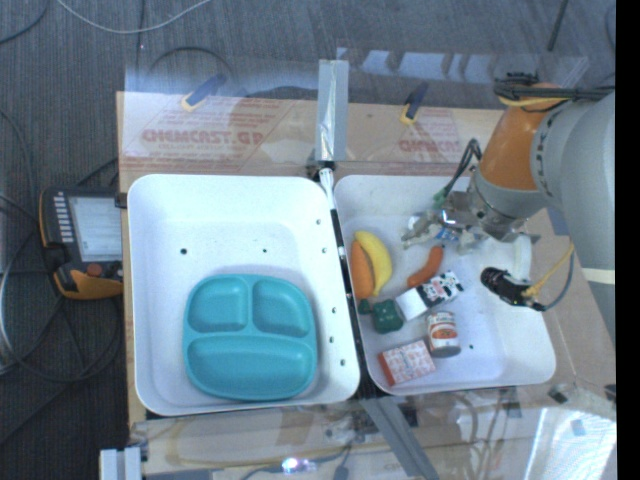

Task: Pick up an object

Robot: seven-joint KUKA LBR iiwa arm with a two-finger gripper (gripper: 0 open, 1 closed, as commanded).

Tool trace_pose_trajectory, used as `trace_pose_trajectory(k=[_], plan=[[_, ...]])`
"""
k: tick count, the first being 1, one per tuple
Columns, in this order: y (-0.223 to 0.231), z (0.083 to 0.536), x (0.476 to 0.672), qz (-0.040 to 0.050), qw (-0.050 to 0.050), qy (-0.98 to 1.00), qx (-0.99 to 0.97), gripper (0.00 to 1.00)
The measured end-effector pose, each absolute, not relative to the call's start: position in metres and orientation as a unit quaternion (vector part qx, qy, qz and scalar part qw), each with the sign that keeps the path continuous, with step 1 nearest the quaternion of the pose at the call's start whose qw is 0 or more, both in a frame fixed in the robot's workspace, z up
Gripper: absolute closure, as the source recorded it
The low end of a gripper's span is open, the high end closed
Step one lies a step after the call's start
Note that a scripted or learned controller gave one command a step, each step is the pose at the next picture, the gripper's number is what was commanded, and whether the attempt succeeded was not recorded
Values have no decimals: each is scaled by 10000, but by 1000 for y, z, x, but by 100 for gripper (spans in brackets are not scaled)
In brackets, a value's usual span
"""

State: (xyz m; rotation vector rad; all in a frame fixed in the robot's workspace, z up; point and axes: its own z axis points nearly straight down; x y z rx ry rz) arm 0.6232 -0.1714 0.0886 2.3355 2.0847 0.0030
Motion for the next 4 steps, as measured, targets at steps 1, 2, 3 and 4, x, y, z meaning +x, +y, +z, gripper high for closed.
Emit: trace_pose_trajectory(k=[1, 2, 3, 4], plan=[[-172, 96, 624, 14, 53, 6658, 7461, 100], [-83, 181, 619, -17, -13, 6304, 7763, 100], [-157, 143, 656, -33, -2, 6326, 7745, 100], [-157, 144, 656, -34, 0, 6329, 7742, 0]])
